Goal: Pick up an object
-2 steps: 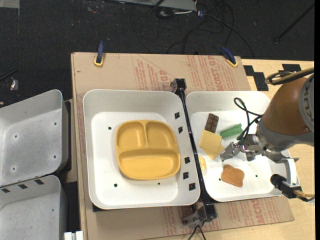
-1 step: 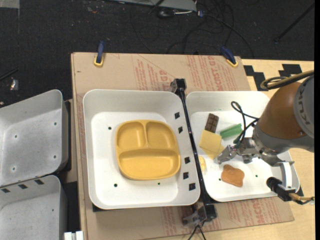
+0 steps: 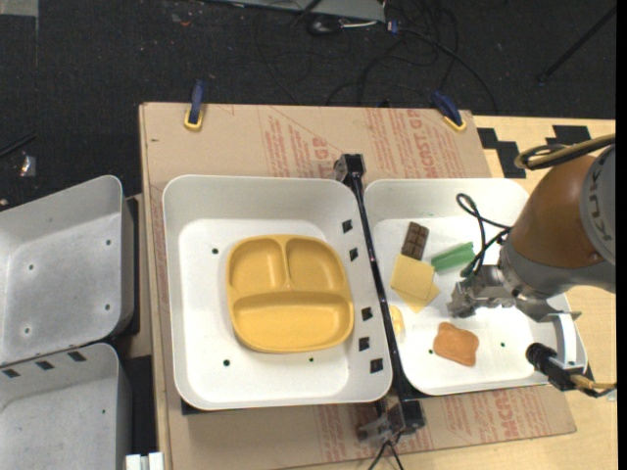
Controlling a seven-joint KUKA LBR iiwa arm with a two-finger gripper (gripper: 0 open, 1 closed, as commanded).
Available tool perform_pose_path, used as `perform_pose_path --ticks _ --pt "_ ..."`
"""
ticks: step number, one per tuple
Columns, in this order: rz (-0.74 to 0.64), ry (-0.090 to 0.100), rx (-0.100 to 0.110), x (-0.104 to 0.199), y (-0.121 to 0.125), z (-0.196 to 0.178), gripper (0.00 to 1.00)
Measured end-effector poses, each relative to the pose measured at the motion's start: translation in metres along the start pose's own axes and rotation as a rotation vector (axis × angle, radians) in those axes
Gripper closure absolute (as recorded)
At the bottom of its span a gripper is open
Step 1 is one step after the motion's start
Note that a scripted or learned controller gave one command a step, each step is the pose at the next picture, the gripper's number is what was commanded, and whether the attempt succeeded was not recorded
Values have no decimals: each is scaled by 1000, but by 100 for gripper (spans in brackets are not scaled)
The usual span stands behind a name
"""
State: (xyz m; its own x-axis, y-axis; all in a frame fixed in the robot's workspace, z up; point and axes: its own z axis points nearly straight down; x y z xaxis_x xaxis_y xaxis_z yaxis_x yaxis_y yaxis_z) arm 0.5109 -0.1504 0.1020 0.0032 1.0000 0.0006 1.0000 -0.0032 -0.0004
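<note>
Right bin (image 3: pixel 509 385): gripper (image 3: pixel 468 297) state unclear, beside green block (image 3: pixel 453 257), above orange piece (image 3: pixel 456 344).

The left bin (image 3: pixel 186 262) has open floor only around the yellow tray (image 3: pixel 290 294) at its middle. In the right bin (image 3: pixel 431 192), the far strip is free; cheese (image 3: pixel 413 280), chocolate (image 3: pixel 416 240), green piece (image 3: pixel 452 257) and orange piece (image 3: pixel 456 344) crowd the left and near parts, the arm (image 3: pixel 558 228) the right.

Yellow divided plate (image 3: pixel 290 295), green block (image 3: pixel 453 257), brown bar (image 3: pixel 416 241), orange piece (image 3: pixel 457 344).
</note>
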Motion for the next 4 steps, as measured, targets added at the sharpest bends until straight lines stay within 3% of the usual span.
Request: perform_pose_path --ticks 3,4 --pt "-7 -3 -7 5 24 -173 100" --pt "-10 1 0 60 18 -171 100"
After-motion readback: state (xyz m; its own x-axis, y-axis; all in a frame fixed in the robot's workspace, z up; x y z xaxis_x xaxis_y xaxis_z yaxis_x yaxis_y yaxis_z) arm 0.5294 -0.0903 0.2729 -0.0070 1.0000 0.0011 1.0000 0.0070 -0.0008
